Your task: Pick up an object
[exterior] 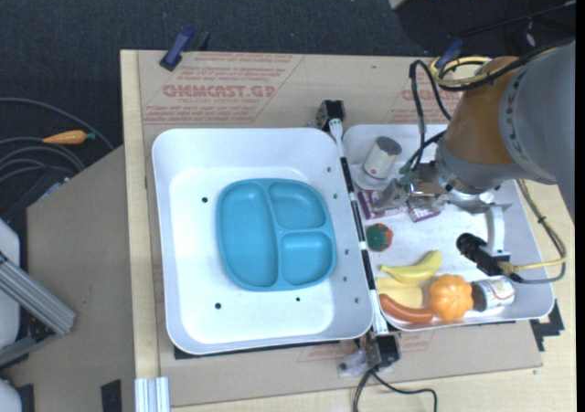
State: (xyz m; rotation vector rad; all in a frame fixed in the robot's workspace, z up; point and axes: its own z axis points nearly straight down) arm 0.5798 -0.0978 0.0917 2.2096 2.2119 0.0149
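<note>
The grey arm's gripper point(409, 198) is low in the right white bin point(539, 246), reaching near a small grey can point(381, 158); whether it's open, I cannot tell. Next: a clean closure, then lift.

blue tray point(274, 232) | white bin point(183, 163) | yellow banana point(413, 267) | orange ball point(449, 297)
</note>
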